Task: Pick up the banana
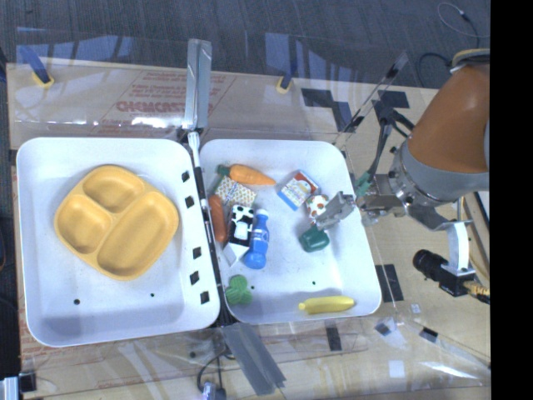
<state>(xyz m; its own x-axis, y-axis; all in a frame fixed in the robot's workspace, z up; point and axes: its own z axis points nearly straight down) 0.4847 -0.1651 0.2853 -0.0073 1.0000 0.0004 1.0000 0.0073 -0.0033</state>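
Two white bins sit side by side on the worktop (100,115). We see our tool (333,211) at the right bin's (275,307) right edge, whether released or clenched we cannot tell. The banana (327,305) lies below the tool, well apart, by the near wall. A dark green toy (315,240) sits just beneath the tool, a carrot (250,175) off to its left.

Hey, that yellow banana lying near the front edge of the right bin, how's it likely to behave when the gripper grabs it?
The banana looks smooth and glossy, so it may slip between fingers. Its rounded, curved body lying flat could roll or pivot if nudged. It looks like a small toy, so probably light and rigid.
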